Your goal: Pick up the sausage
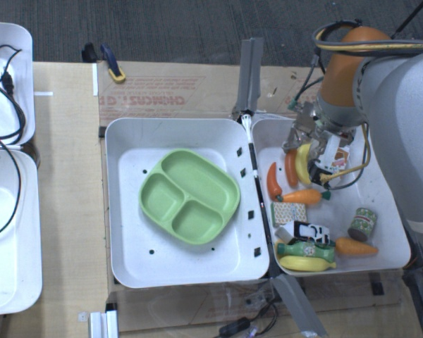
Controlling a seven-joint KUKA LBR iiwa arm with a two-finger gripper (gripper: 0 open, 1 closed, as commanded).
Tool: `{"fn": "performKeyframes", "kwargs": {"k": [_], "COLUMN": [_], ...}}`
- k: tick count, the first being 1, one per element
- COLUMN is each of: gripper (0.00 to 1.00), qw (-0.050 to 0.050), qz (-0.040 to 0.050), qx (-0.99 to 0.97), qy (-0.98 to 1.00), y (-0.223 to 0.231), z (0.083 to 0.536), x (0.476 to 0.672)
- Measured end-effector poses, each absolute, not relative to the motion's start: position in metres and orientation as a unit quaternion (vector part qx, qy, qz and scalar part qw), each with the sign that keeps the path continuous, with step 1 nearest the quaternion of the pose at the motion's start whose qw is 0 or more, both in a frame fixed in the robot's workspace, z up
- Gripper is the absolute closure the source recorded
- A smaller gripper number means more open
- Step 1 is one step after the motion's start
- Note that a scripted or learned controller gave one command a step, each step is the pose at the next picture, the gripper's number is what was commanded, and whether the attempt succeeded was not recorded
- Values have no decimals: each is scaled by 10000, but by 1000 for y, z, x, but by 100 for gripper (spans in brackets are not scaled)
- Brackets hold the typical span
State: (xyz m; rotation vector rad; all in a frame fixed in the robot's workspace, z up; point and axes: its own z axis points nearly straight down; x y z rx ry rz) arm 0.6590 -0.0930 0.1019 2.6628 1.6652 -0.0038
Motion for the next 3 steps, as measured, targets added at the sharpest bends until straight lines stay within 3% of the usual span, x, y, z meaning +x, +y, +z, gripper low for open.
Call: {"fn": "performKeyframes", "kwargs": {"k": [1,2,3], "gripper": [100,100,100], "qw": [6,0,-1], "qz": [-2,-19,-21], "qx": [9371,9442,9386], "qy": [3492,3294,3451], "y": [-96,-102,-144], "z": [93,282,349], "x": [659,648,650]}}
